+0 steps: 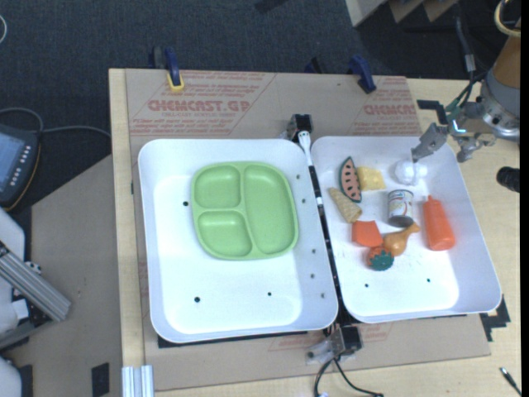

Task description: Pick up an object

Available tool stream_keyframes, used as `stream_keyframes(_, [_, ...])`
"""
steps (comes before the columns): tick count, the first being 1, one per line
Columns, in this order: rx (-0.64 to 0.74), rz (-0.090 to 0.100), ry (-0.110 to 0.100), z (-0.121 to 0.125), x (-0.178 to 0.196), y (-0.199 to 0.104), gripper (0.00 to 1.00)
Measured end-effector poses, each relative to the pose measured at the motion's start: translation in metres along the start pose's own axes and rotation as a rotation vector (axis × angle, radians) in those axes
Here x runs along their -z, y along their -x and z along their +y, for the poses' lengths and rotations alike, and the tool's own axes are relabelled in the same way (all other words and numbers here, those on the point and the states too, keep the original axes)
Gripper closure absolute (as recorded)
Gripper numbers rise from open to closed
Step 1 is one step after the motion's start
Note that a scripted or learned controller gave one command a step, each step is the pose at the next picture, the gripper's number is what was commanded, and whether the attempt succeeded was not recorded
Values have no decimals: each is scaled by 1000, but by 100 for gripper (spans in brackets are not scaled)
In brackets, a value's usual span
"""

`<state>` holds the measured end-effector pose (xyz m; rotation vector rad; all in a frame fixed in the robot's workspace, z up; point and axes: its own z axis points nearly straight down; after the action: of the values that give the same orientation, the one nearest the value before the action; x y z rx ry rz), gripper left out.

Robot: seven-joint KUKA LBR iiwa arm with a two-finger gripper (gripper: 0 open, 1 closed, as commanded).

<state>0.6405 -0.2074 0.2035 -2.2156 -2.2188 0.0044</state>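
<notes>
The right bin [471,288] holds several small items. These are a watermelon slice [351,179], a yellow piece [371,178], a white lump [405,171], a metal can [400,207], an orange bottle [437,223], a tan cone [345,205], an orange block [367,233], a tan gourd [400,240] and a green ball [381,260]. My gripper [446,145] hangs over the bin's far right corner, open, with nothing between its fingers. Its left finger [427,144] is just up and right of the white lump.
The left bin [165,288] holds a green divided plate [245,209]. A black divider strip [318,213] runs between the two bins. Blue clamps [361,73] hold the board at the back edge. The right bin's front part is bare white.
</notes>
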Motion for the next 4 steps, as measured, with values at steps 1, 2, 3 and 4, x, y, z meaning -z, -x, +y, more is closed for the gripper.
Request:
stream_keyframes(1, [-1,0,0,-1,-63,2,0])
stream_keyframes(2, [0,-1,0,-1,-117,1,0])
stream_keyframes(3, [1,-3,8,0,-102,1,100])
stream_keyframes(4, [-1,-5,13,-4,-44,-7,100])
